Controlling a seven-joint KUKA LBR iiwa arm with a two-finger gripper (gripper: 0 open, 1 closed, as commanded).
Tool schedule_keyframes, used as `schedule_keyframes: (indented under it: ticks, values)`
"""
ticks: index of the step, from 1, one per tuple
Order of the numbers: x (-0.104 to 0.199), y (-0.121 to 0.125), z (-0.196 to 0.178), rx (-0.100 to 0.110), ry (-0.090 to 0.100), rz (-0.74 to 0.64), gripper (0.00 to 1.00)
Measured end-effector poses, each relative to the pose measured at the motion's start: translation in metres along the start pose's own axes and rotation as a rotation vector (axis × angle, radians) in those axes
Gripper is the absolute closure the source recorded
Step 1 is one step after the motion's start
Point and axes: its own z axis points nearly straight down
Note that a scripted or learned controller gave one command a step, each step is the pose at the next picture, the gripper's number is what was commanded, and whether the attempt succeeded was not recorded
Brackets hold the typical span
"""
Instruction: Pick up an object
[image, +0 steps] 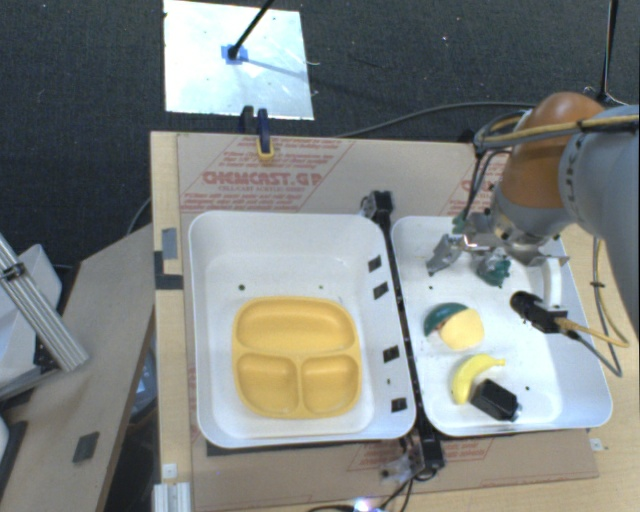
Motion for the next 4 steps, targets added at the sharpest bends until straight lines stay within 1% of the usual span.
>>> schedule_keyframes:
  ticks: [1, 2, 4]
  values:
    - [0.001, 0.000, 0.052, 0.000, 0.000, 0.004, 0.00]
    - [0.000, 0.001, 0.038, -0.007, -0.001, 0.005, 1.00]
    - [0.010, -0.008, -0.059, -0.010, -0.001, 0.000, 1.00]
